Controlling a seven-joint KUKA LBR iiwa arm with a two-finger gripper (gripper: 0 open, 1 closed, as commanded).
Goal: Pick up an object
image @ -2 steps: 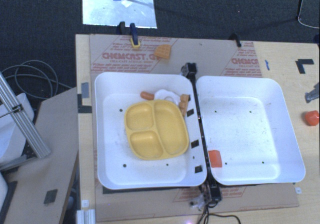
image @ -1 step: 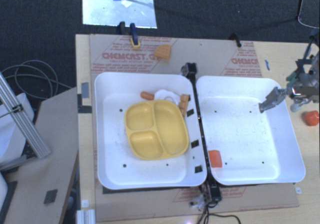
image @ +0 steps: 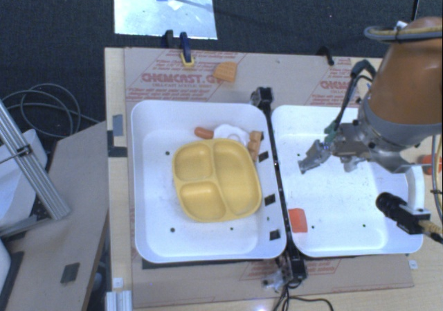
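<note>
My gripper (image: 313,157) hangs over the left half of the right bin (image: 346,240), with nothing visibly held in it. A small orange-red block (image: 297,219) lies in that bin's front left corner, below the gripper and apart from it. In the left bin (image: 149,226) a yellow divided plate (image: 216,180) lies in the middle. Behind the plate are an orange sausage-shaped piece (image: 203,133), a white object (image: 230,134) and a small tan piece (image: 255,143) near the bin's right wall.
A tan wedge (image: 225,71) rests on the cardboard behind the bins, near a blue and yellow clamp (image: 185,50). The arm's orange band (image: 408,70) looms over the right bin's far right. A black fitting (image: 398,211) sits by that bin's right rim.
</note>
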